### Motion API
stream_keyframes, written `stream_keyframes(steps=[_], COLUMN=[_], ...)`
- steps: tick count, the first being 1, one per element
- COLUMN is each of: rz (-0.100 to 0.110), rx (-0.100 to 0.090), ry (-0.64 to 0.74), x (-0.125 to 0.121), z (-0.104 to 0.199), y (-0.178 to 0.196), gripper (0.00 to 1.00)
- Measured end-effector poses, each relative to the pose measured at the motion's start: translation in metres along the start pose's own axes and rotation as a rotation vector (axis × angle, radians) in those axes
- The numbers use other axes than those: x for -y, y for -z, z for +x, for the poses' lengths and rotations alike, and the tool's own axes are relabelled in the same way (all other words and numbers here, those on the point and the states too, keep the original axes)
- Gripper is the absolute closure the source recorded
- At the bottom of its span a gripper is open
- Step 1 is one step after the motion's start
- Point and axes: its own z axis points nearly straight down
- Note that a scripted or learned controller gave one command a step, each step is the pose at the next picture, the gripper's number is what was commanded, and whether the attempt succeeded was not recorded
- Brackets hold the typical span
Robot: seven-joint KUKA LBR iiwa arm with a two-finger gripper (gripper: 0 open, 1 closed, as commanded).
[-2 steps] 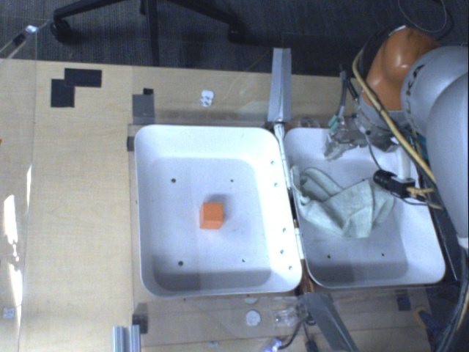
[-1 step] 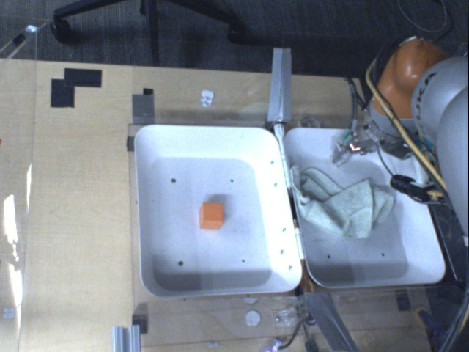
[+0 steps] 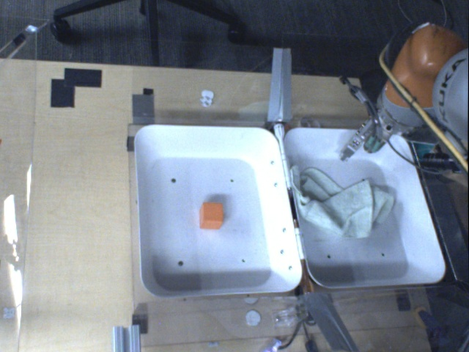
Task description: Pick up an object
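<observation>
The approach step is in hand: the end effector, fingers slightly apart and holding nothing, hovers over the right bin's far edge. Next, descend onto the crumpled cloth mid-bin.

The arm enters from three o'clock, its orange band uppermost; the gripper points toward eight o'clock, fingers slightly parted, holding nothing.

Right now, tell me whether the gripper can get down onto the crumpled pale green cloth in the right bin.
Probably yes. The gripper hovers above the right white bin, up and right of the crumpled pale green cloth, with nothing between them.
</observation>
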Motion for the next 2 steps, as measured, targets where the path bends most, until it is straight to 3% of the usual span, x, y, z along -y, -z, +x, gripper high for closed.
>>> stream_keyframes(steps=[1,2], rz=[0.004,0.001], rx=[-0.003,0.003], ry=[-0.276,-0.649], x=[0.023,0.038], z=[-0.004,-0.037], y=[0.002,-0.036], gripper=[1.0,1.0])
